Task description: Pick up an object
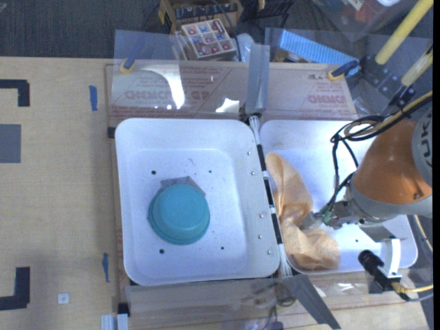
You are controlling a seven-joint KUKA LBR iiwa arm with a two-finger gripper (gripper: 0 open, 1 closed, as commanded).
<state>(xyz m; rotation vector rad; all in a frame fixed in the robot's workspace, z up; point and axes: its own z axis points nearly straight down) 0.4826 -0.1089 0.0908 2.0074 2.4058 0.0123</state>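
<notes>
A crumpled tan cloth (291, 184) lies along the left side of the right bin (309, 137), running from the middle to the front wall. My gripper (311, 221) is low over the cloth's front half, its tip against the folds. The arm's orange band (390, 174) sits above it and hides the bin's right part. A teal bowl (179, 214) stands upside down in the left bin (137, 137), far from the gripper.
A small grey flat piece (180, 182) pokes out from behind the bowl. A thin divider (265, 184) separates the bins. Black cables (342, 150) loop beside the arm. Cardboard panels (206, 91) rise behind both bins.
</notes>
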